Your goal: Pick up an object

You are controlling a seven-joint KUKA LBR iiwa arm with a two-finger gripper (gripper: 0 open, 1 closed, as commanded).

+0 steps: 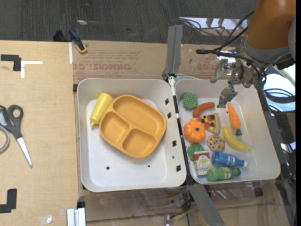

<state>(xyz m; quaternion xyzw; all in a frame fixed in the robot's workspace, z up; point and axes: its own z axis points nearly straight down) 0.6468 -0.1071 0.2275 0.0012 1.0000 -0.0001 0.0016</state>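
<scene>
Orange plastic toy carrot (233, 116) lying ungrasped near the far edge of the right white bin (269, 150), just beside the hovering metal pincer (227, 95), finger state impossible to tell; pickup not yet done.

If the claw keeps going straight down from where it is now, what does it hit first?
Probably the carrot, or the bare floor of the right bin just beside it. The claw hangs over the gap between carrot and sausage; depth is unclear from this slanted view.

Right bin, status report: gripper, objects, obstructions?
Gripper above right bin, nothing between fingers. Carrot just beside it, untouched. Sausage, pizza slice crowd close.
</scene>
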